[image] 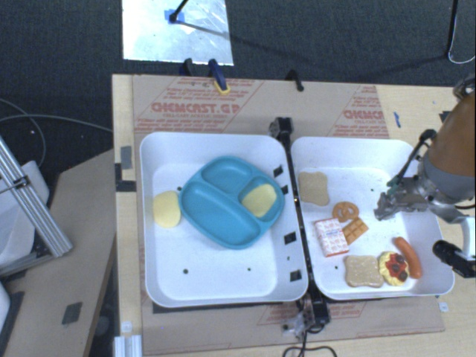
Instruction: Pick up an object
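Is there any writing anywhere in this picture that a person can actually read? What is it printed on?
"CHEMCAST. GP", in red, on the brown board under the left bin.
A second red print on the same board above the right bin looks like the same mark, but too blurred to read.
The small red and white packet in the right bin carries print too small to read.

Arm (455, 151) reaching in from right, gripper (388, 205) low, pointing left.
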Motion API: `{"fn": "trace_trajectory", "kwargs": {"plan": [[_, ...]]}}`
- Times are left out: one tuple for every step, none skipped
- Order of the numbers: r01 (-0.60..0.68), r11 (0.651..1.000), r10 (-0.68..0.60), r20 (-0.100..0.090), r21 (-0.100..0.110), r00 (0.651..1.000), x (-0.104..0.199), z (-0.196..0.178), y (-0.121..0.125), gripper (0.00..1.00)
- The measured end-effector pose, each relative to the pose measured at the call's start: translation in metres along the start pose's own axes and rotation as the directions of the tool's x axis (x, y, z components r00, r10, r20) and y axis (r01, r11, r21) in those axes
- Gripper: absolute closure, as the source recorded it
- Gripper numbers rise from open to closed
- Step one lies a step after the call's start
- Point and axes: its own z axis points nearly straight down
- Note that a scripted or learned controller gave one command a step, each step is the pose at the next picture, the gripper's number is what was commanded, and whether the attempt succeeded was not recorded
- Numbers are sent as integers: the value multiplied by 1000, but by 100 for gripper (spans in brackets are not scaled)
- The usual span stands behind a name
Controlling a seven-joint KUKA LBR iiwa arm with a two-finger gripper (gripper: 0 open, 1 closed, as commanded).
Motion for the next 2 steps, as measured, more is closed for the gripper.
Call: {"fn": "trace_trajectory", "kwargs": {"plan": [[5, 1000, -5, 2, -8, 1000, 3, -10, 68, 100], [4, 1000, -4, -1, -1, 1000, 28, -31, 35, 100]]}}
